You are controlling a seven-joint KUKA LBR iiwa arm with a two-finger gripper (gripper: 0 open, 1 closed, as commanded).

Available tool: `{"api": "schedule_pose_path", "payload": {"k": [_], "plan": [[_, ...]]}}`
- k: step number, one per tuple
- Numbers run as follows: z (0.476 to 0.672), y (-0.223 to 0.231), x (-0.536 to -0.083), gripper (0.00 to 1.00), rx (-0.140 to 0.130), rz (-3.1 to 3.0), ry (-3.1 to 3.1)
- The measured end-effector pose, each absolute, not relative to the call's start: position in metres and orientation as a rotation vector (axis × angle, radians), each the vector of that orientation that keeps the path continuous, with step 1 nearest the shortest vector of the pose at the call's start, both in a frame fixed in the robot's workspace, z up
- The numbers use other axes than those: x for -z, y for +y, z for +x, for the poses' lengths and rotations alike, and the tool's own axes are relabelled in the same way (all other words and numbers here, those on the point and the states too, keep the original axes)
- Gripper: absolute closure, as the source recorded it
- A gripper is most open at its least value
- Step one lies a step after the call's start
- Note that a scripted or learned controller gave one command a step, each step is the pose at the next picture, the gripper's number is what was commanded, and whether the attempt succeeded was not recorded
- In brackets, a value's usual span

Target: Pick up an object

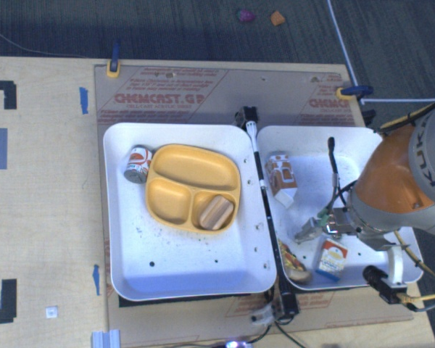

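Observation:
My gripper [309,230] is low over the middle of the right bin [308,145], and nothing shows in its grasp. A brown and white carton [280,176] lies up and to its left, near the bin's left wall. Just below and to the right of the gripper stands a small white carton with a red top [332,258]. A flat, brownish food piece [293,264] lies in the bin's front left corner. The grey and orange arm [399,187] covers the bin's right side.
The left bin [188,267] holds a yellow divided tray [192,183] with a tan bun [216,212] in its front right compartment. A small can [137,164] lies beside the tray's far left corner. A black divider [261,194] separates the bins.

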State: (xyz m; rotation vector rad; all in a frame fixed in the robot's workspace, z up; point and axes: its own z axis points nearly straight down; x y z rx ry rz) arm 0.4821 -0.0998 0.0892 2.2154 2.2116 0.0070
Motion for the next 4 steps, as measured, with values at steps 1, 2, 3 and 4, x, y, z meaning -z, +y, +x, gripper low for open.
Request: {"api": "schedule_pose_path", "payload": {"k": [1, 2, 3, 4], "plan": [[0.484, -0.105, -0.101, 1.0, -0.006, 2.207, 2.194], [0.573, -0.034, -0.185, 1.0, -0.004, 2.218, 2.223], [0.572, -0.035, -0.185, 0.0, 0.0, 2.22, 2.223], [0.567, -0.094, -0.094, 0.0, -0.001, 2.219, 2.222]]}}
